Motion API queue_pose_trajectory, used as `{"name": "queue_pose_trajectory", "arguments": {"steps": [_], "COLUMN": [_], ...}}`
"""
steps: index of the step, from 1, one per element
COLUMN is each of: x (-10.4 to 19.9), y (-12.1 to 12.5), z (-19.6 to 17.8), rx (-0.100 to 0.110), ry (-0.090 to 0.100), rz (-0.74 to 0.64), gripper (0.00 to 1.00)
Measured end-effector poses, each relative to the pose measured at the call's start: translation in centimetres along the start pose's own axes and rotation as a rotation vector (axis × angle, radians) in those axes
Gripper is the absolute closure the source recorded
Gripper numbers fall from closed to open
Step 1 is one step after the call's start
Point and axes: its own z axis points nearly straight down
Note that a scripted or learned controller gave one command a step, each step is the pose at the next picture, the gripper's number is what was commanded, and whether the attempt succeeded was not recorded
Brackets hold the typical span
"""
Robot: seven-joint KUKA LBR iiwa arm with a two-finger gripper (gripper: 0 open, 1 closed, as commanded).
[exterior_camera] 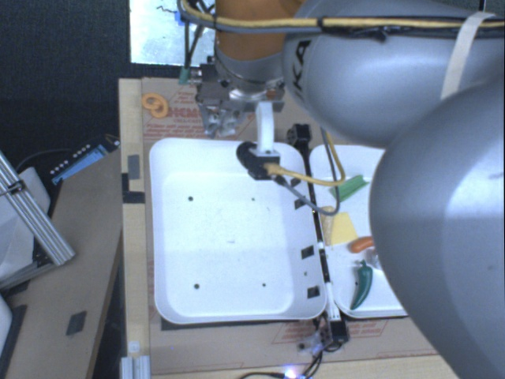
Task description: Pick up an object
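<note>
Green pepper (361, 285), yellow wedge (344, 229) and orange piece (360, 244) lie in right bin (323, 160): likely light, smooth toys; grasp pepper mid-body. Gripper (218, 121) state: cannot tell.

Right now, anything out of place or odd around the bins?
One thing: an orange ring lies on the cardboard past the left bin's far corner, outside both bins. The green pepper, yellow piece and other bits sit in the right bin.
</note>
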Motion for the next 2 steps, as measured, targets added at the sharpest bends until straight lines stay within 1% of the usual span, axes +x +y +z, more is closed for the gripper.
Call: {"name": "queue_pose_trajectory", "arguments": {"steps": [1,2], "x": [0.0,0.0], "y": [-2.7,-5.8], "z": [-11.6,-22.8], "rx": [-0.009,-0.010], "ry": [0.005,0.006], "rz": [0.002,0.002], "gripper": [1.00,1.00]}}
